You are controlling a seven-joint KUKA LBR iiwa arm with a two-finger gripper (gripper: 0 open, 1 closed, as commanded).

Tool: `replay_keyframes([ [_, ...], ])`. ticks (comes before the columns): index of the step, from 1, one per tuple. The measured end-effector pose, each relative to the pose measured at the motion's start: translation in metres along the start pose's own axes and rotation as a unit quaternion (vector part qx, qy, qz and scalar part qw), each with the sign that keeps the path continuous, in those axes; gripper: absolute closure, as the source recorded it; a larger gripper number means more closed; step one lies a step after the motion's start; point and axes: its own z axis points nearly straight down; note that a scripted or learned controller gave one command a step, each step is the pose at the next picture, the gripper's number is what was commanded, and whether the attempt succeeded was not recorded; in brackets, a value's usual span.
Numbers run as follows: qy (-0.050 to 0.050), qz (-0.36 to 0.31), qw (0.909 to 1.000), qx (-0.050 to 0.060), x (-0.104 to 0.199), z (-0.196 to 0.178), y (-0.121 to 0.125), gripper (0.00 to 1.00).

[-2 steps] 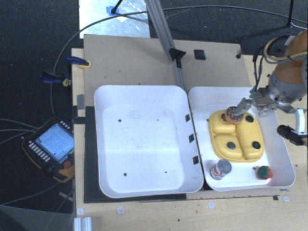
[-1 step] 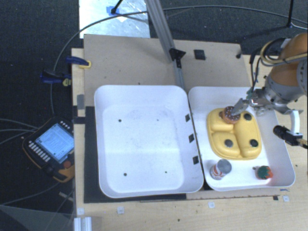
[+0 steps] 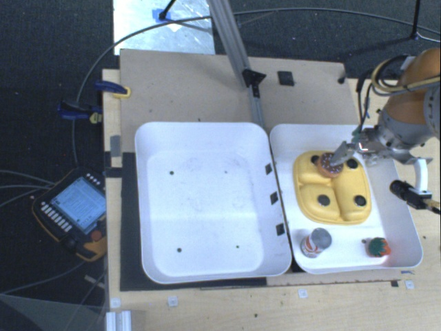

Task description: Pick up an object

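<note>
A grey arm's gripper (image 3: 335,163) touches the ten o'clock corner of a yellow moulded plastic tray (image 3: 333,187) in the right white bin (image 3: 405,234); finger state cannot be told.

The table (image 3: 207,88) was a tan board set on dark floor. Two shallow white bins sat on it side by side, touching: the left bin (image 3: 155,254) and the right bin (image 3: 286,143). A small black block (image 3: 286,78) lay near the far edge, and clamps (image 3: 114,88) gripped the left edge.
</note>
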Motion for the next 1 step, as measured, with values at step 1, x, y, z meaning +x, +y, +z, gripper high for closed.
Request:
replay_keyframes([
  [1,0.0,-0.001,1.0,-0.001,-0.0003,-0.0102,0.0007,1.0],
])
